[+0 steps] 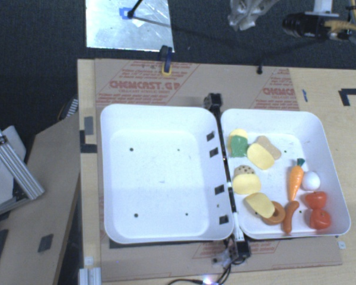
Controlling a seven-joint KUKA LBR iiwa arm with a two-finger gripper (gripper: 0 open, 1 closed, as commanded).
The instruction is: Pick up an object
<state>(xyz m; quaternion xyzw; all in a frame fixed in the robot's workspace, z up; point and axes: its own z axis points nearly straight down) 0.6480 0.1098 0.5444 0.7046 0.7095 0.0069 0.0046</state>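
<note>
The tool [247, 16] hangs high above the table's [136, 79] far edge, well beyond the right bin [329, 153], holding nothing; how far it is open I cannot tell. The toy carrot [294, 180] lies in that bin, well apart from the tool toward the camera, long axis running near to far. It is orange with a green top, just left of the white egg [311, 180]

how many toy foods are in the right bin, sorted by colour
Yellow: 4, the largest
Green: 1
Tan: 1
Speckled brown: 1
Orange or brown: 3, including the carrot
White: 1, the egg
Red: 2, such as
Total: 13, though overlapping pieces make this approximate.
</note>
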